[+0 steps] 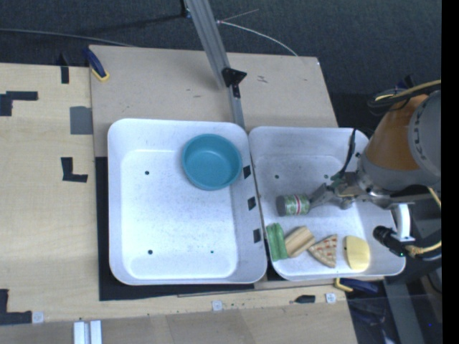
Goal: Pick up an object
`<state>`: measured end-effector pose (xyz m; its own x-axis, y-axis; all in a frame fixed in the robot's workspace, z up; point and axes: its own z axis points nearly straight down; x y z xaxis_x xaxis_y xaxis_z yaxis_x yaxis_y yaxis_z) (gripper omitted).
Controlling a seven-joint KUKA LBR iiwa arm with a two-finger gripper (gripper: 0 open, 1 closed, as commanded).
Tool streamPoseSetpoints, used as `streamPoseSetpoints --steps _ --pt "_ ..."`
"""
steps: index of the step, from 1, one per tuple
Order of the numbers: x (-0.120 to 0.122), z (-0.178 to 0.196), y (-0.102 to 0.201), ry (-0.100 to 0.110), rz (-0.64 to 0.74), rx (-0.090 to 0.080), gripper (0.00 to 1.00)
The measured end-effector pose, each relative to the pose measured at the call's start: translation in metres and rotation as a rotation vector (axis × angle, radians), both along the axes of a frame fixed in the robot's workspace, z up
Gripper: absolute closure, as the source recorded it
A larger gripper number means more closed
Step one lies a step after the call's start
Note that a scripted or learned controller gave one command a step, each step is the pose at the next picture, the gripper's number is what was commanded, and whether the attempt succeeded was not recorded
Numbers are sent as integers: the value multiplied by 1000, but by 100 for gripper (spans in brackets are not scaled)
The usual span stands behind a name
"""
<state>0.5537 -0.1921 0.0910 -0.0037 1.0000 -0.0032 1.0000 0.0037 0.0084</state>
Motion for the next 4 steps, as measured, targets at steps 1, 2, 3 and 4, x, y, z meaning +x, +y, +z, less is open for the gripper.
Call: streamPoseSetpoints --steps 1,2,3,4 --pt "-1 10 -1 2 -2 -2 100" --pt "-5 72 -3 6 -3 2 100" --pt "-4 124 -3 5 -2 2 100" --pt "-5 117 54 10 2 4 100"
